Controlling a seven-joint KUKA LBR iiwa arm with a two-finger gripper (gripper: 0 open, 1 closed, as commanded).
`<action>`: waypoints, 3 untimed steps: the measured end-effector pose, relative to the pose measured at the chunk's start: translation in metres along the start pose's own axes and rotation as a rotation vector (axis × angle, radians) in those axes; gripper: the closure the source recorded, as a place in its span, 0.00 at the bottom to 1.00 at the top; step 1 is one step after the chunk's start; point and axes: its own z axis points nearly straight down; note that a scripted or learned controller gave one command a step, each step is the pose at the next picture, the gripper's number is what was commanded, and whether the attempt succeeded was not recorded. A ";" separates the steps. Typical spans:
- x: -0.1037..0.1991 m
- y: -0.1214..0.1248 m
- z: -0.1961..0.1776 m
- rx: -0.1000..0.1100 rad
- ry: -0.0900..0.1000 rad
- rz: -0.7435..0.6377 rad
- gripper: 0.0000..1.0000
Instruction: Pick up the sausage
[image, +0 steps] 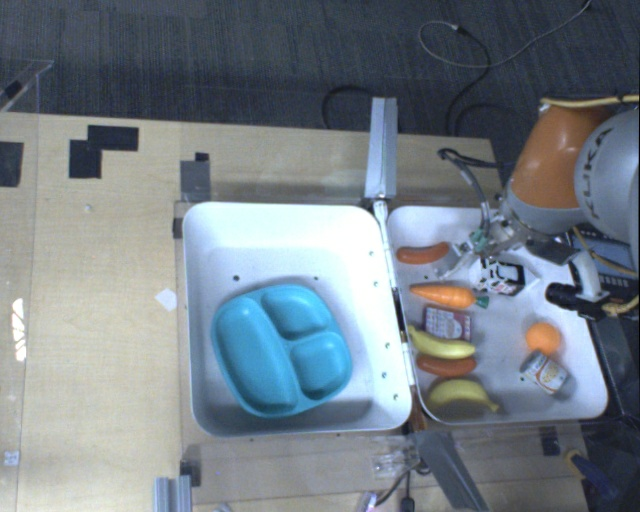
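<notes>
In the right bin, near its far left corner, the sausage lies flat on the floor, reddish-orange and lengthwise across the bin. Nothing grips it, so as far as this view shows the pick is not yet done. The tool hangs just to the sausage's right, low over the far part of the bin, with the grey arm and its orange band reaching in from the right edge. I judge the approach to be well along, yet the closing in, the grasp and the lift are all left to do.

Nearer the front, along the bin's left side, lie a carrot, a small dark packet, a banana, a second reddish sausage-like piece and another banana. An orange and a small can sit toward the right side. The left bin holds a blue tray.

The tool is a tangle of pale metal, wires and a dark block, and I cannot tell how it is set. Whether it touches the sausage's right end is also unclear. The arm is cut off by the right edge.
</notes>
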 end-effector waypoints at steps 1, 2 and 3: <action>0.012 0.041 0.024 0.002 0.001 0.114 0.00; 0.002 0.036 0.026 0.018 0.009 -0.088 0.00; 0.002 0.042 0.012 -0.002 -0.003 -0.092 1.00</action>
